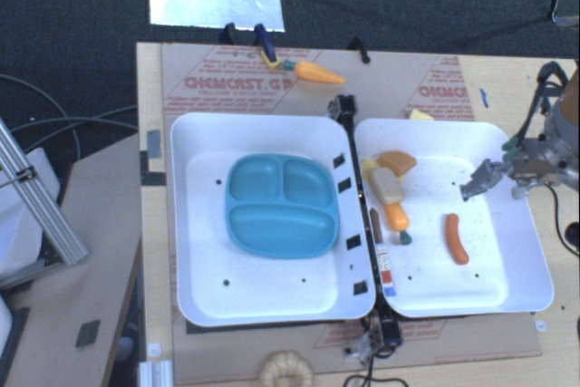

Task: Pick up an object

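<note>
The right bin (507,290) holds an orange-red sausage (456,238) lying near its middle right. At the bin's left side sit a brown bread-like piece (397,162), a beige block (386,186) and a small orange carrot (398,217) with a green tip. My gripper (494,179) hangs over the right bin's upper right part, above and to the right of the sausage and apart from it. Nothing shows in its grasp.
The left bin (195,285) holds a blue divided plate (279,204). A second carrot (314,73) lies on the cardboard behind the bins, and a yellow piece (420,114) sits by the right bin's far rim. A thin pen-like item (387,272) lies along the divider.
</note>
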Tool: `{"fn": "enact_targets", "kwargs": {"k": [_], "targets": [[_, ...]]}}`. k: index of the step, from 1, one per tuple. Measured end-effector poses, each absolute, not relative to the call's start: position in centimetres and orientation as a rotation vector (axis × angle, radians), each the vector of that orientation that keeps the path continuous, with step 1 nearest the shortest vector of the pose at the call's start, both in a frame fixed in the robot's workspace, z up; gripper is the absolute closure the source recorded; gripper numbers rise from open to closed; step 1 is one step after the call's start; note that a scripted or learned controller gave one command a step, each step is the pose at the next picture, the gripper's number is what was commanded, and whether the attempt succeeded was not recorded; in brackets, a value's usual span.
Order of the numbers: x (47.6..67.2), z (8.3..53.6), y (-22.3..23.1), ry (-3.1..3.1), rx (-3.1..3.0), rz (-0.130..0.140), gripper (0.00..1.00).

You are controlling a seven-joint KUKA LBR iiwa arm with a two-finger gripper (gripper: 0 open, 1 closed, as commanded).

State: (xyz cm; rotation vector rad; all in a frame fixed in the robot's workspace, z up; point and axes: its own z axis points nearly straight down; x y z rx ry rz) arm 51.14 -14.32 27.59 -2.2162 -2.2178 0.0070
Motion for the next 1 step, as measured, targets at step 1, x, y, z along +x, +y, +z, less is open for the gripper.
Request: {"fn": "enact_targets", "kwargs": {"k": [1], "targets": [[51.31,28.05,-14.3,-2.226,-2.219,-0.001,0.0]]}}
